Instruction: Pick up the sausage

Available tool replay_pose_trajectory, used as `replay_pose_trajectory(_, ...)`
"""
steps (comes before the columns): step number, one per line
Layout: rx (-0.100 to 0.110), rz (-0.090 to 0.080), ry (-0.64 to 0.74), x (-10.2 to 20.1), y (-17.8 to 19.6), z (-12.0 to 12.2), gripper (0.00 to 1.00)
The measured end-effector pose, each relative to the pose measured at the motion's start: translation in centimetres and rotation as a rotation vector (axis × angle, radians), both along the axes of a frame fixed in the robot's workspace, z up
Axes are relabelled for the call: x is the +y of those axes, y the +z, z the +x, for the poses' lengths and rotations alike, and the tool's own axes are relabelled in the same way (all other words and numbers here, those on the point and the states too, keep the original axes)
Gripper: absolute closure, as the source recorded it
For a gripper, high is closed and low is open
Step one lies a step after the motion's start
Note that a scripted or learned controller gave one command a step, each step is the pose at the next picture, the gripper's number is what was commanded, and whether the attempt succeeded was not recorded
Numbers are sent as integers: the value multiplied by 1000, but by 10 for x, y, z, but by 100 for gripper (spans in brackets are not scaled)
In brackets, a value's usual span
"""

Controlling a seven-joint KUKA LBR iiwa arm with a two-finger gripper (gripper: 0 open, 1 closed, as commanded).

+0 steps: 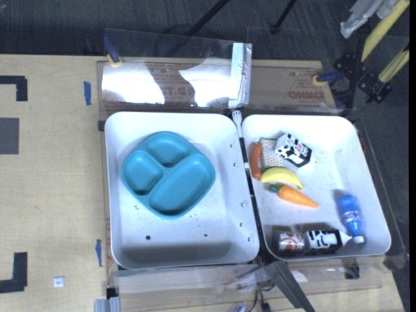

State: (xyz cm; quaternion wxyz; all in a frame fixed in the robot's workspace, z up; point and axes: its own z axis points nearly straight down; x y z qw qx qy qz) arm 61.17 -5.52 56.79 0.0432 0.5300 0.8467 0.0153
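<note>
The sausage is a short reddish-brown link lying upright along the left wall of the right bin. A yellow banana touches its lower right side. A black-and-white carton lies just to its right.
An orange carrot lies below the banana. A blue bottle rests near the right wall, and a dark bottle lies along the front wall. The left bin holds a blue divided plate.
</note>
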Motion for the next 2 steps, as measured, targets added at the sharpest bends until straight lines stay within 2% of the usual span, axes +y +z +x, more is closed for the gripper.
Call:
replay_pose_trajectory(1, -8, -2, 2, 1, 12, 1, 100)
replay_pose_trajectory(2, -16, -4, 5, 2, 23, 2, 100)
